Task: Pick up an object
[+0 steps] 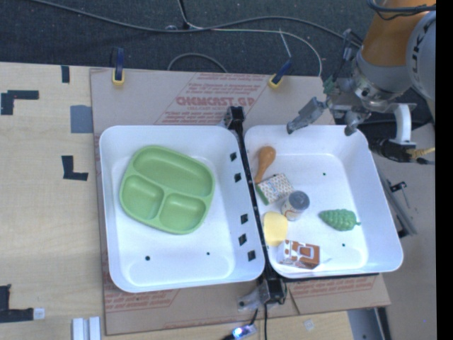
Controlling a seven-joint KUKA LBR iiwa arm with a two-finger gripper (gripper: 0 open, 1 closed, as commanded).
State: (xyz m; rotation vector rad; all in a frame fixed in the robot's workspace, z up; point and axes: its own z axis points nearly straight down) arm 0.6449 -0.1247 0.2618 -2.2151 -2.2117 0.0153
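The right bin holds several small items along its left side: an orange drumstick-shaped piece, a patterned packet, a small grey can, a yellow lump and a brown-and-white box. A green bumpy piece lies further right. My gripper hangs over the bin's far rim, above and behind these items. Its fingers are spread open with nothing between them.
The left bin carries a green divided plate. A black divider with clips runs between the bins. Cables cross the dark floor behind the bench, and two clamps pin the cardboard sheet.
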